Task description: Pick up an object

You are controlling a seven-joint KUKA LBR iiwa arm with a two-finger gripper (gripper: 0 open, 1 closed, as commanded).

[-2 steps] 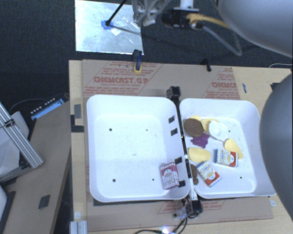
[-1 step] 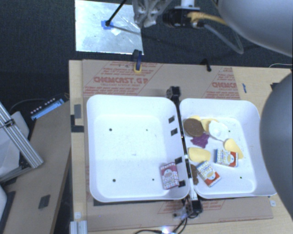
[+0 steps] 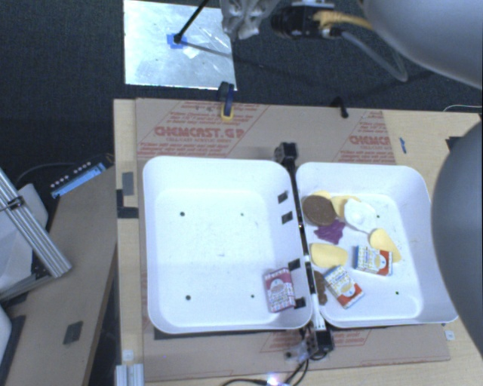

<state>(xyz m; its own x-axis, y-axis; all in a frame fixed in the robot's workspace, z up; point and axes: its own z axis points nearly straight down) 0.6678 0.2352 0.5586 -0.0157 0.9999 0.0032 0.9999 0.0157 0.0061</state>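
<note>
I see 2 white bins side by side on a cardboard-covered bench. The left bin (image 3: 211,226) has 1 small red carton (image 3: 278,289) lying near its lower right corner, close to the divider. The right bin (image 3: 407,301) carries a cluster of toy food: a brown round cookie (image 3: 319,209), a white egg piece (image 3: 359,213), a purple scrap (image 3: 330,231), yellow pieces (image 3: 329,254), and 2 more small cartons (image 3: 373,261) (image 3: 342,286). The gripper (image 3: 243,21) hangs at the top edge, well apart from both bins, over the dark floor; I cannot tell its state.
</note>
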